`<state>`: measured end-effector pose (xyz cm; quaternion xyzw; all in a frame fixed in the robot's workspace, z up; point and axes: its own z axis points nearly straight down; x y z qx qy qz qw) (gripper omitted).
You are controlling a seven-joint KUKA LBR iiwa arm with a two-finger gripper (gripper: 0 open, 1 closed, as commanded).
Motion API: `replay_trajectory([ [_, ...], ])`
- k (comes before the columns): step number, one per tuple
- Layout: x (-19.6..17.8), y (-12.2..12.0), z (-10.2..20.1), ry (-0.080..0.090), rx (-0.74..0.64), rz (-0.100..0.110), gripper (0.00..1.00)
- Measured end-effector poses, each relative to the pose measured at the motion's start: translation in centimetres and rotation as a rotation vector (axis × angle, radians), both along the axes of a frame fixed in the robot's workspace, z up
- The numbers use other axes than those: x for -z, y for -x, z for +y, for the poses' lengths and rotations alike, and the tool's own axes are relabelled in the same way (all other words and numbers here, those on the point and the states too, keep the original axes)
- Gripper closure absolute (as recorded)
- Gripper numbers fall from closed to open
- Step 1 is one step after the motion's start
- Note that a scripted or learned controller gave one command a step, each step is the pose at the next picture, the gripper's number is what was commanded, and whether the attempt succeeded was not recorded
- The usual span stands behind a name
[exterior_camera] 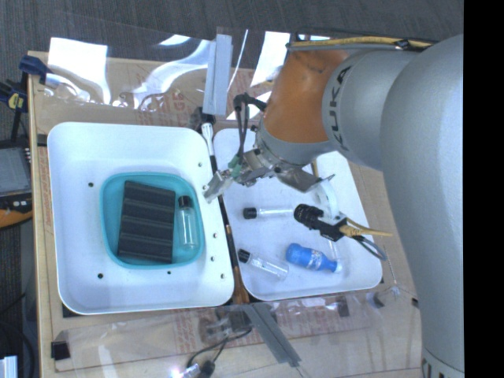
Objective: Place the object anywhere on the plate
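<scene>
The grey arm takes up the upper right of the view, its orange band sitting above the wrist, and it reaches down toward the seam between the two bins. The left bin is a shallow white tray with rounded corners; the right bin sits just beside it, with its far right part hidden under the arm. In the middle of the left bin lies the teal plate, a rounded, shallow dish. A dark ribbed block lies flat on the plate and covers most of its left and middle. The gripper hangs over the near edges of the two bins, above the plate's upper right corner and clear of it; whether the claw is spread or pressed together cannot be told from this angle, and nothing is seen pinched in it. A clear vial with a black cap lies on the plate, just to the right of the block and roughly parallel to it, cap pointing away. In the right bin lie two more capped vials, one higher and one lower, and a small blue bottle-like thing near the lower rim.
</scene>
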<state>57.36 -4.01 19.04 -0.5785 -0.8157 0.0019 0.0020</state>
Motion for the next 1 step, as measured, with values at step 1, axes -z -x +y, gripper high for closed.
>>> replay_trajectory([
  [1,3.01,2.7,-5.76,-0.018,-0.05,-0.021,0.0],
])
